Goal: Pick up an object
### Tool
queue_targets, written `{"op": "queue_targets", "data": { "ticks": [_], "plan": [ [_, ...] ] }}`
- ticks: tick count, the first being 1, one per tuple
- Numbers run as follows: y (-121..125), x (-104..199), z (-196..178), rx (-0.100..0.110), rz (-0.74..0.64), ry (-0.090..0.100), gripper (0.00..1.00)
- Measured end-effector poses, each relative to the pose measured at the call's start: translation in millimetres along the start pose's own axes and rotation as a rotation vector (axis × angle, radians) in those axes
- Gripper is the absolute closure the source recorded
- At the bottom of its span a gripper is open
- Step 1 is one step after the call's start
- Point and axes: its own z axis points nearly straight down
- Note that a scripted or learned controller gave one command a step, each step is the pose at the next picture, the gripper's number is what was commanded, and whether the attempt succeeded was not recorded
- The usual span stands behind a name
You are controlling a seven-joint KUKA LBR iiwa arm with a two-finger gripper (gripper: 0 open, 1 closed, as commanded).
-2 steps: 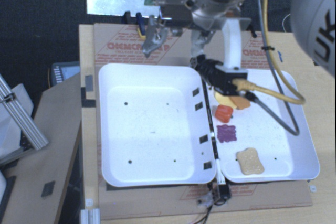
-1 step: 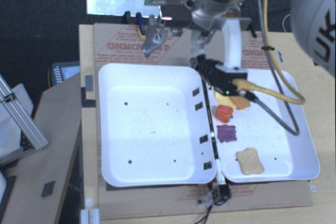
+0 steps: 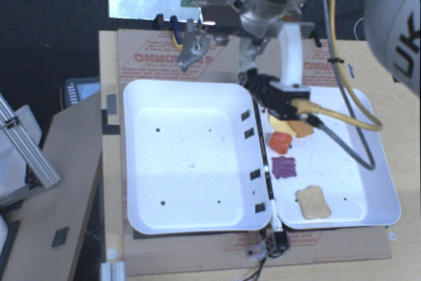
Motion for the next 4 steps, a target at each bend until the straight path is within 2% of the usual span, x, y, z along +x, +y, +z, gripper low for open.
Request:
{"op": "queue_targets", "data": {
  "ticks": [4],
  "plan": [
    [0.0,0.0,0.0,0.000,0.000,0.000,0.00]
  ]
}}
